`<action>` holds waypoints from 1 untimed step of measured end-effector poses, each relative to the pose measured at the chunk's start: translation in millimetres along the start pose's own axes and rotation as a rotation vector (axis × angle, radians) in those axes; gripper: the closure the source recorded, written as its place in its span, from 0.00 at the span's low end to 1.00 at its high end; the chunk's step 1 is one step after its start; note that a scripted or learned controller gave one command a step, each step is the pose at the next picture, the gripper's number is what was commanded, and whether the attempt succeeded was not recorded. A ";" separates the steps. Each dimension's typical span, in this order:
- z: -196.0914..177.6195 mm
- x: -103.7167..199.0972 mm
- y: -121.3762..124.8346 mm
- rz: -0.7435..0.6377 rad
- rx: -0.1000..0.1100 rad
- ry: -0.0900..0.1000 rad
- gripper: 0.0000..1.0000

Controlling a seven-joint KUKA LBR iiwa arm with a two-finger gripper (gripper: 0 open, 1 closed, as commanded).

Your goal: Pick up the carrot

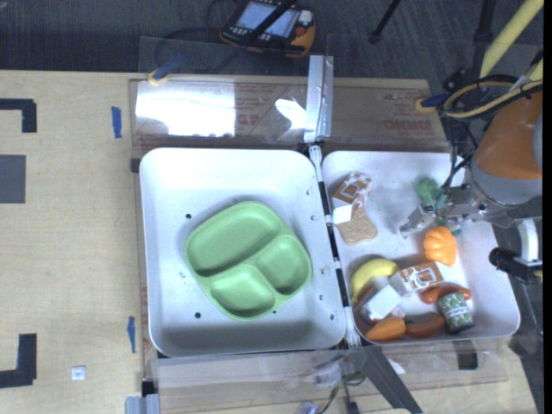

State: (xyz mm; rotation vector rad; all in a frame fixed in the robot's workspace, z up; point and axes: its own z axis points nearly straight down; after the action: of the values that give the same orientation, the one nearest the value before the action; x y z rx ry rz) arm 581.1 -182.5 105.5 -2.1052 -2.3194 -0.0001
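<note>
Green divided plate (248,259) in left bin (164,179), carrot (385,329) in right bin (392,166)

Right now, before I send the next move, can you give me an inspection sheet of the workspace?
Surface: two white bins; left bin holds a green divided plate.
Job's things: carrot lies at the near edge of the right bin, under a white box.
Clutter: yellow fruit, small orange pumpkin, cracker-like pieces, small cartons, a jar-like item.
Gripper: gripper sits in the right bin's far right part, beside the pumpkin, away from the carrot.
Cables: yellow and black cables at upper right.
Surroundings: handheld controller beyond the bench.
</note>
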 end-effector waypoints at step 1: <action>20.1 -0.6 -34.1 0.200 -0.006 0.012 0.00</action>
State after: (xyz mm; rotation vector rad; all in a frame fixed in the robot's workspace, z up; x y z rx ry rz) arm 547.1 -186.3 85.6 -2.3233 -2.0939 -0.0179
